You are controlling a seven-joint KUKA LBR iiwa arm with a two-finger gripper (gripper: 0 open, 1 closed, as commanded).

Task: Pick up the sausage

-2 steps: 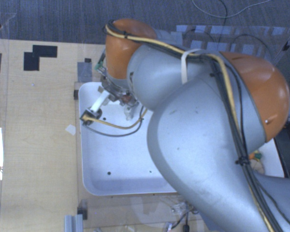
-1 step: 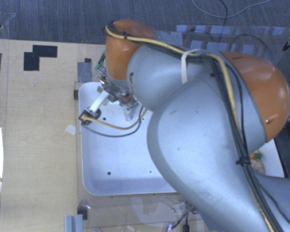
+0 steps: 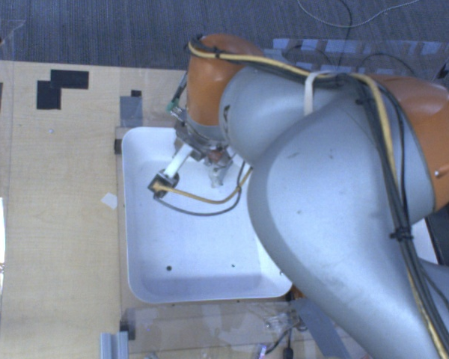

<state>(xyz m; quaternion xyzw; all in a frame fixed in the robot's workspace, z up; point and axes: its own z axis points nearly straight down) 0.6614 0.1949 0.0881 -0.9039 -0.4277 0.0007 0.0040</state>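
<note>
We see the grey arm (image 3: 337,200), smooth and rounded with a glossy orange band (image 3: 206,81), reaching in from the right and covering much of the white bin (image 3: 187,275). The gripper (image 3: 218,172) hangs over the bin's upper part, near its back wall; we cannot tell its state from this angle. A thin yellow and dark cable (image 3: 202,200) loops out from the wrist to a small black-tipped connector (image 3: 163,183) over the bin floor. The bin is shallow moulded plastic with rounded corners, set on a pale wooden bench (image 3: 52,223). The sausage we cannot locate.
</note>
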